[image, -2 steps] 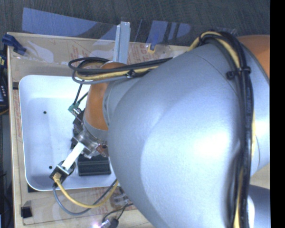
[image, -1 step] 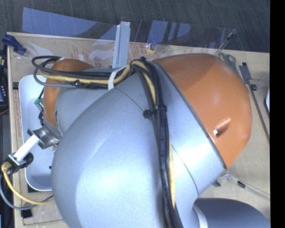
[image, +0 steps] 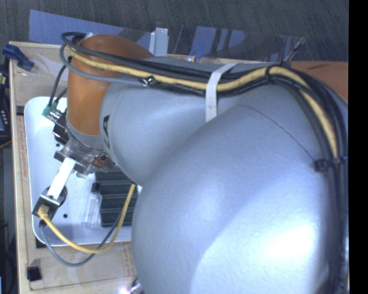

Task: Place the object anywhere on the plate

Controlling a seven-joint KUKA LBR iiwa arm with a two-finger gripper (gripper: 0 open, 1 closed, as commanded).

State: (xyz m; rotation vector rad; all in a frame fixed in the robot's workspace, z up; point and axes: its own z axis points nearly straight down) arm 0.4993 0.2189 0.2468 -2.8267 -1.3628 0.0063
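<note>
From my seat the arm (image: 233,182) takes up most of the view, its grey bulk reaching in from the right over the bench (image: 19,72); the orange band (image: 89,84) sits above the wrist, over the left white bin (image: 34,139). The hand (image: 81,159) hangs below the wrist over that bin, seen from above and mostly hidden by the wrist itself; I cannot tell whether it is spread or pressed together, nor whether it pinches anything. A dark ribbed thing (image: 113,202) lies in the bin just beside the hand, partly under the arm, with a small clear thing (image: 93,211) touching its left side; I cannot tell which, if either, is the task's object. A yellow cable (image: 80,247) loops across the bin's near edge.
</note>
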